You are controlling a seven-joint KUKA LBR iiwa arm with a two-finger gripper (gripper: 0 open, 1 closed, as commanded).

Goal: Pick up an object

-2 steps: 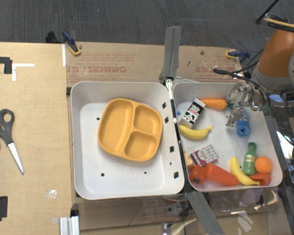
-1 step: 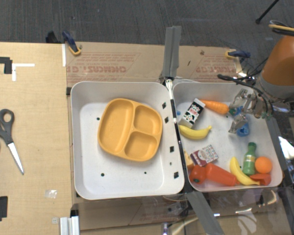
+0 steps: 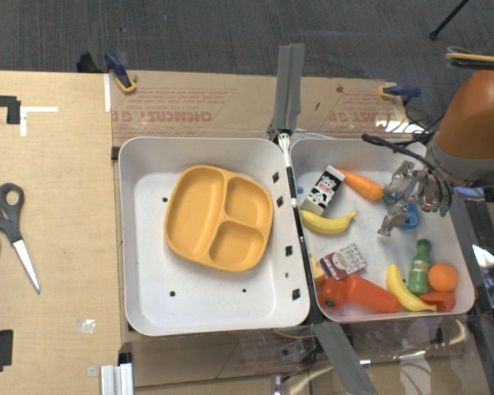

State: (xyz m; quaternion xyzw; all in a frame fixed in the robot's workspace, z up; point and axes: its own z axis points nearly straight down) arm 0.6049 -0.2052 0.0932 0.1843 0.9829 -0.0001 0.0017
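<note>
— Several small things fill the right bin [image 3: 465, 257], any of which could be picked. A carrot [image 3: 363, 185] lies near the back, with a black-and-white carton [image 3: 323, 189] just to its left and a yellow banana [image 3: 328, 220] in front of that.

— And the front half?

— A small packet with red print [image 3: 344, 261], a red-orange piece [image 3: 364, 295] along the front wall, a second banana [image 3: 403, 290], a green bottle [image 3: 420, 263] and an orange ball [image 3: 443, 277] close together in the right front corner.

— Where is the gripper [image 3: 403, 204]?

— Over the right bin's back half, just right of the carrot, beside something small and blue [image 3: 408, 217]. Its metal fingers point down and left. How far apart they stand I cannot tell, and nothing shows between them.

— The rest?

— A yellow divided plate [image 3: 218, 217] sits in the left bin [image 3: 140, 303]. Scissors [image 3: 15, 229] lie on the bench [image 3: 49, 303] well to the left.
</note>
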